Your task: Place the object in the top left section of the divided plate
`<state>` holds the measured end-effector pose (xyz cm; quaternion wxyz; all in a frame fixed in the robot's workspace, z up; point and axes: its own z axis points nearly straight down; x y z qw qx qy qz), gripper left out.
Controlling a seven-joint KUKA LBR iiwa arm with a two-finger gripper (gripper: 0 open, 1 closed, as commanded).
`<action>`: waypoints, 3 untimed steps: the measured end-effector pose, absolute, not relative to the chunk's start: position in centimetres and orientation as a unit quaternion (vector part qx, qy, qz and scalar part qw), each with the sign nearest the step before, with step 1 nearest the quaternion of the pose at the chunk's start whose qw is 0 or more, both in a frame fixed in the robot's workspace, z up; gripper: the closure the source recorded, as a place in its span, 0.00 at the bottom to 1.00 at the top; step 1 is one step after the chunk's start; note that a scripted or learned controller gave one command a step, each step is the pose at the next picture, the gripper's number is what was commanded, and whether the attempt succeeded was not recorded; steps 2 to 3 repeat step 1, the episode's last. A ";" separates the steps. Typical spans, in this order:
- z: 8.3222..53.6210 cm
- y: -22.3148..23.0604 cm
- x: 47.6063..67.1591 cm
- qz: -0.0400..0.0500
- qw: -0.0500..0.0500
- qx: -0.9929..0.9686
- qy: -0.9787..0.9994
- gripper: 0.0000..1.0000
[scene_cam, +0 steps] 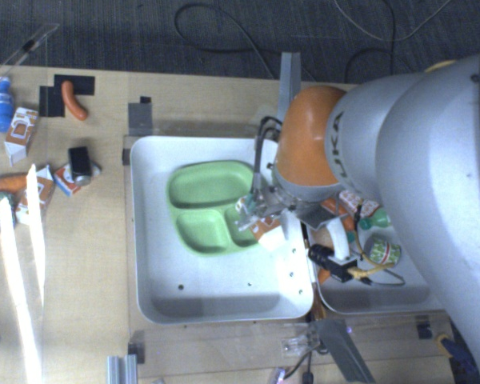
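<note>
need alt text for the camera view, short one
A grey KUKA arm with an orange band reaches from the right, its gripper low over the right edge of a green divided plate in the left white bin.

Even overhead light, soft focus (grainy); glare streaks at left, possibly reflections.

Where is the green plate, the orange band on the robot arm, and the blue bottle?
green divided plate [210,187]: camera view, floor of its upper section
orange band [306,138]: camera view, middle of band
blue bottle [2,109]: camera view, its body
</note>
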<state>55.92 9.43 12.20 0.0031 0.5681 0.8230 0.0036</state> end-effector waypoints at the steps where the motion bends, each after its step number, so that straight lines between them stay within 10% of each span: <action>1: 12.1 9.5 55.8 0.003 0.002 0.568 0.823 0.00; 3: 12.1 9.5 55.8 0.003 0.002 0.568 0.823 0.00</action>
